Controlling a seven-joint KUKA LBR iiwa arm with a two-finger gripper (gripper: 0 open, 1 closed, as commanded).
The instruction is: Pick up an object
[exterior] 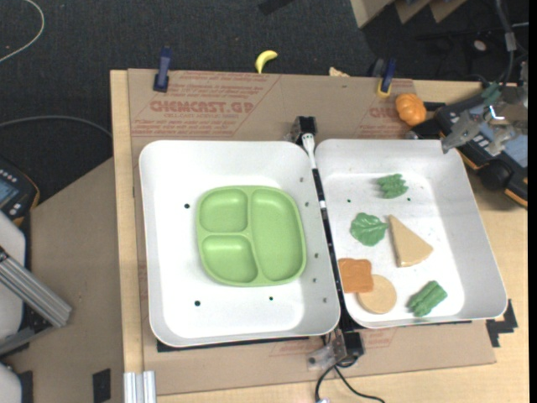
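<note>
At the frame's right edge, above the right bin (470, 225), we see the gripper (460, 129); we cannot tell its grip state. That bin holds two leafy green pieces (391, 185) (367, 228), a tan wedge (409, 243), an orange square (356, 274), a tan disc (377, 295) and a green bundle (427, 298). The left bin (168, 225) holds a green divided plate (251, 235).

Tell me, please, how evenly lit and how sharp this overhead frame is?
Camera view: soft, even light on both white bins, no hard glare; the green divided plate and the food pieces are sharp enough, while the gripper at the upper right looks slightly smeared and the floor beyond is dark.
</note>
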